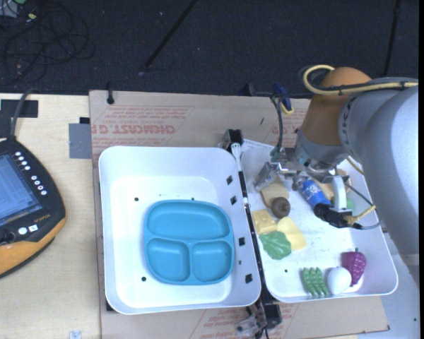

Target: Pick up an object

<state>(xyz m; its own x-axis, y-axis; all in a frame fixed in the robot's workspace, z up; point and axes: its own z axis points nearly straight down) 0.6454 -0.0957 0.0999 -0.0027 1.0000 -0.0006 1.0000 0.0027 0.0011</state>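
A grey KUKA arm [381, 154] with an orange band reaches from the right into the right-hand white bin [381, 277], its gripper [274, 177] low over the bin's far left corner. How its fingers stand cannot be told from above. Just beside the gripper, toward the bin's middle, lie a tan block [271, 192] and a brown round object [280, 206]; neither is seen between the fingers. Along the bin's left side sit a yellow piece [290, 232] and a green leafy toy [275, 244]. Near the front edge rest a green ridged item [314, 280], a white ball [338, 280] and a purple grape bunch [353, 263]. The left bin [120, 189] carries a blue divided tray [189, 241]. A teach pendant [18, 203] lies at the bench's left edge.
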